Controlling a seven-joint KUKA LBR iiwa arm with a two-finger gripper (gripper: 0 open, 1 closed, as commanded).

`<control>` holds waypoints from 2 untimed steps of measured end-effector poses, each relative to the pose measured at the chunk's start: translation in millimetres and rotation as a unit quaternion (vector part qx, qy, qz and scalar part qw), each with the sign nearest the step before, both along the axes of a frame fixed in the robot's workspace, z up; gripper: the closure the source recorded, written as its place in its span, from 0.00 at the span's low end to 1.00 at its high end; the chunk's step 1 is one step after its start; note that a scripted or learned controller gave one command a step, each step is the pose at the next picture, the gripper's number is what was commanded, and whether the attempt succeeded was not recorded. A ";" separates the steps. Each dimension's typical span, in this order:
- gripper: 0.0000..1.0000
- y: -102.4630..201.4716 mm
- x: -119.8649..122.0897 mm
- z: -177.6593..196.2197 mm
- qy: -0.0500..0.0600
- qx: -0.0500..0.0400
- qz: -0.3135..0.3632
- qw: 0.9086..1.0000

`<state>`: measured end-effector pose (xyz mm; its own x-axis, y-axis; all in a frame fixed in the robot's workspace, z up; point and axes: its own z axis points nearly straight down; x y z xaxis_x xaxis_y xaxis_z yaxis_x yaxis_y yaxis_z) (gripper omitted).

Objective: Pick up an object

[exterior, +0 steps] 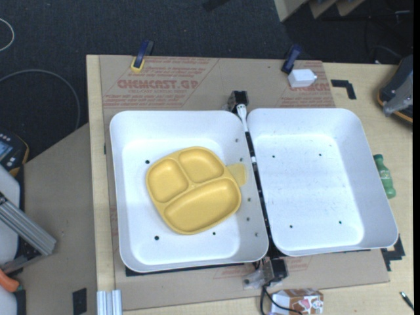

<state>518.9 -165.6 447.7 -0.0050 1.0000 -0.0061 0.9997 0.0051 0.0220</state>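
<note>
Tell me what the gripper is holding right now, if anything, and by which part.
Cannot be told. The yellow plastic divided plate lies flat in the left white bin, with nothing gripping it.

— What sat on the bench (197, 77)?

— Two white bins, touching side by side: the left bin (125, 195) toward nine o'clock, the right bin (367, 176) toward three. A small white block (302, 78) lay near one o'clock, and a green object (384, 176) lay just beside the right bin's three o'clock rim.
</note>
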 end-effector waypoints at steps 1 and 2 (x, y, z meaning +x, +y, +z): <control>0.00 75.7 -40.5 94.0 0.004 0.003 0.002 1.000; 1.00 71.8 -38.6 98.9 0.008 0.002 -0.002 1.000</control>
